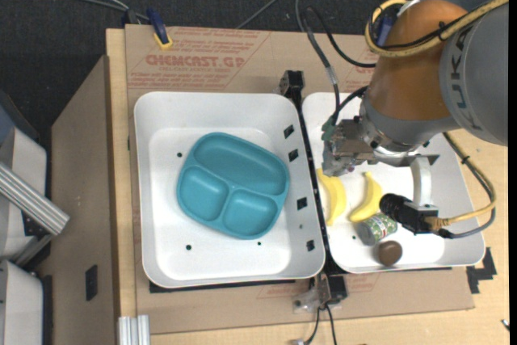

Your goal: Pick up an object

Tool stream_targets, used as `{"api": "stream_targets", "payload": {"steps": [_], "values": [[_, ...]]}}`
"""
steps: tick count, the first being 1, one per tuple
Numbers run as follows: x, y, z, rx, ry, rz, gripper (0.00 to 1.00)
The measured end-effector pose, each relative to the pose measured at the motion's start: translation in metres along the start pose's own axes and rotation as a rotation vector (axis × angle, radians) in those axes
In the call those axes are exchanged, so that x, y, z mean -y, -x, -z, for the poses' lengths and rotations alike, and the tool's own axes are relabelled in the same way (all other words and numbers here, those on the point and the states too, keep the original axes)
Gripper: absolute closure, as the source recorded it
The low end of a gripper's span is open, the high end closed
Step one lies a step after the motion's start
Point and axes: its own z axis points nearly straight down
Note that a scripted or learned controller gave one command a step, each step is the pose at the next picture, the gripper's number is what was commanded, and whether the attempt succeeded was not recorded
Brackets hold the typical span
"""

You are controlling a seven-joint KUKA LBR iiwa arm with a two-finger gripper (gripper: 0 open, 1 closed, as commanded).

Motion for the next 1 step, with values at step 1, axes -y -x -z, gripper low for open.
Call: {"api": "stream_targets", "payload": {"steps": [1], "values": [[0.0149,-0.0502,0.0041,0.0,-0.002,0.001,1.0]]}}
